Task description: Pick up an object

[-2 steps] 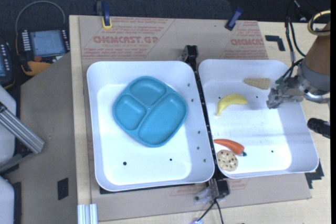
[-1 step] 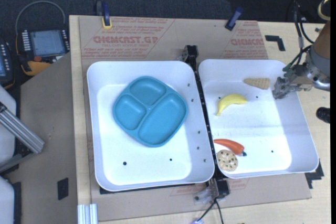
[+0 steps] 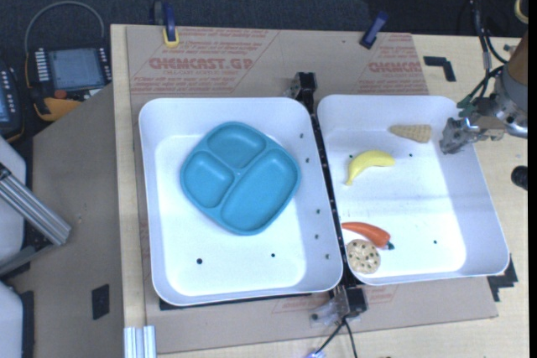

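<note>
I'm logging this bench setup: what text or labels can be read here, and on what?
"CHEMCAST GP", red print on the brown board behind the left bin.
The same red print behind the right bin: too blurred to read.
Screen of the small device at left: unreadable.

Worktop (image 3: 252,54): was a flat brown board printed with faint red lettering, set over a pale bench surface.
Left bin (image 3: 159,180): a shallow white bin lay directly on the worktop, on its left half.
Right bin (image 3: 470,205): a second shallow white bin lay just beside the first, their inner edges touching along the middle.
Clamps: a yellow-tipped clamp (image 3: 169,33) and a blue clamp (image 3: 372,29) gripped the far edge of the worktop, well apart.
</note>
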You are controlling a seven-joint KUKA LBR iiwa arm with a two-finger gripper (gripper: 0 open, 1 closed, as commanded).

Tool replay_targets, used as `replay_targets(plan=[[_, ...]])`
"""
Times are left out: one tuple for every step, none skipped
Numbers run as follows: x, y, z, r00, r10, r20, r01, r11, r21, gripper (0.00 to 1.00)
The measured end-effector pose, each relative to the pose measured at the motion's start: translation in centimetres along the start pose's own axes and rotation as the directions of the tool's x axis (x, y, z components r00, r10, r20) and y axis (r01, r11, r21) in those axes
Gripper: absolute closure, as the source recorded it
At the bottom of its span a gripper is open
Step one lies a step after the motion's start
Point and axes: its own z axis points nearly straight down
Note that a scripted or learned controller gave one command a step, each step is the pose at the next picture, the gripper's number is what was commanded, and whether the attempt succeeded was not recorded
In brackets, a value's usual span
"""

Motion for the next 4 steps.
replay_targets(plan=[[5.6, 0.5, -0.6, 1.0, -0.006, -0.005, 0.006, 1.0, 0.004, 1.0], [10.4, 0.1, -1.7, 1.0, -0.005, -0.005, 0.005, 1.0, 0.005, 1.0], [16.8, -0.6, -1.8, 1.0, -0.006, -0.006, 0.007, 1.0, 0.007, 1.0], [22.5, -1.3, -2.9, 1.0, -0.007, -0.005, 0.007, 1.0, 0.004, 1.0]])
